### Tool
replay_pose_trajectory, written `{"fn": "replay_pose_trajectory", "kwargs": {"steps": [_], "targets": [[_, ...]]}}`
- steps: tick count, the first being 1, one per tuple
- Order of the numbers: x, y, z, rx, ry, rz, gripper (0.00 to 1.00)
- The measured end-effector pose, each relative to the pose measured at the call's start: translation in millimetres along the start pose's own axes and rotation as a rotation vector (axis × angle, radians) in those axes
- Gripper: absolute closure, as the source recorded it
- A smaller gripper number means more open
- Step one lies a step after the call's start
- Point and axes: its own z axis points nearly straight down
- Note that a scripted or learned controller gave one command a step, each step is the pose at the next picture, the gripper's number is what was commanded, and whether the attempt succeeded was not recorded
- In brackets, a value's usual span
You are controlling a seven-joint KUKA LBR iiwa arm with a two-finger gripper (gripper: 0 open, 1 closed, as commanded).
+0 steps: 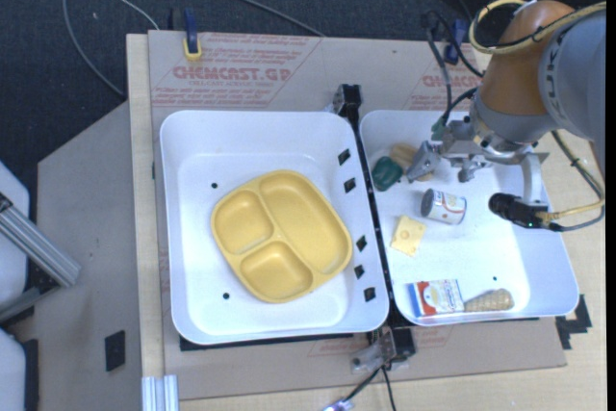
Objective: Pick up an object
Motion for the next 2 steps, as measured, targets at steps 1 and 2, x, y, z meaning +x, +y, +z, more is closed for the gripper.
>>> {"fn": "replay_pose_trajectory", "kwargs": {"steps": [1,2], "targets": [[-0.1,2.6,-15.9,-0.01,-0.001,0.0,1.0],[-5.6,-3.1,-76.4,-0.014,-0.003,0.0,1.0]]}}
